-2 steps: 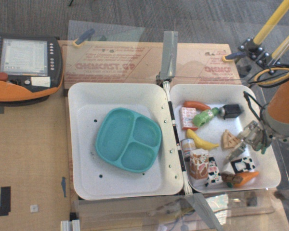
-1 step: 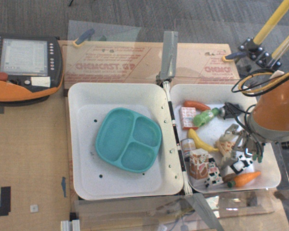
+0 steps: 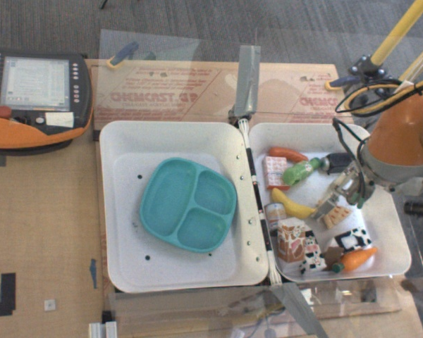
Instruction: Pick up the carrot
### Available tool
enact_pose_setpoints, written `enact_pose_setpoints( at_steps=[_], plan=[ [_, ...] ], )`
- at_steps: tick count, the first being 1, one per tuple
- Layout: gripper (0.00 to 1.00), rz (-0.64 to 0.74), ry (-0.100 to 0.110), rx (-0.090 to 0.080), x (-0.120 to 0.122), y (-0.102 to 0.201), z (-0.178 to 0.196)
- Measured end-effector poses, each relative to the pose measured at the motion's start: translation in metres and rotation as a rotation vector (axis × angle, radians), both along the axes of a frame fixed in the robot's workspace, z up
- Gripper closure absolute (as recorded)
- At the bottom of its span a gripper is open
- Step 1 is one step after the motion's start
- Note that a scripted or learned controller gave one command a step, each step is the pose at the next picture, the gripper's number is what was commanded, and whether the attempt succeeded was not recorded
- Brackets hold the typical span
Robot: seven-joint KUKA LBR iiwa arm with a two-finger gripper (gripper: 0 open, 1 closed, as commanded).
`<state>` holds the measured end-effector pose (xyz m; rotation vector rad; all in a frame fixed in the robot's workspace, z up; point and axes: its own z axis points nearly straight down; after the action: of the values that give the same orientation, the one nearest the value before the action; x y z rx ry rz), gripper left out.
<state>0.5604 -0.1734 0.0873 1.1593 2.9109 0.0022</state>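
The carrot (image 3: pixel 358 259) is orange with a dark stub at its left end. It lies in the near right corner of the right bin (image 3: pixel 398 241), beside a black-and-white cow-patterned toy (image 3: pixel 353 240). My gripper (image 3: pixel 331 204) hangs low over the middle of that bin, up and to the left of the carrot and clearly apart from it. It is just above a small tan block (image 3: pixel 337 217) and right of a yellow banana (image 3: pixel 291 204). Nothing shows as held.
The right bin also holds a red pepper (image 3: pixel 287 153), a green bottle (image 3: pixel 303 171), a pink-white box (image 3: pixel 275 171), a brown carton (image 3: pixel 290 239) and a second cow-patterned piece (image 3: pixel 311 258). A teal divided plate (image 3: pixel 189 204) sits in the left bin (image 3: pixel 120 189). A teach pendant (image 3: pixel 35 97) lies far left.
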Motion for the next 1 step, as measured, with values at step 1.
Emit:
enact_pose_setpoints(
  at_steps=[1],
  plan=[
    [0.0,0.0,0.0,0.0,0.0,0.0,0.0]
  ],
)
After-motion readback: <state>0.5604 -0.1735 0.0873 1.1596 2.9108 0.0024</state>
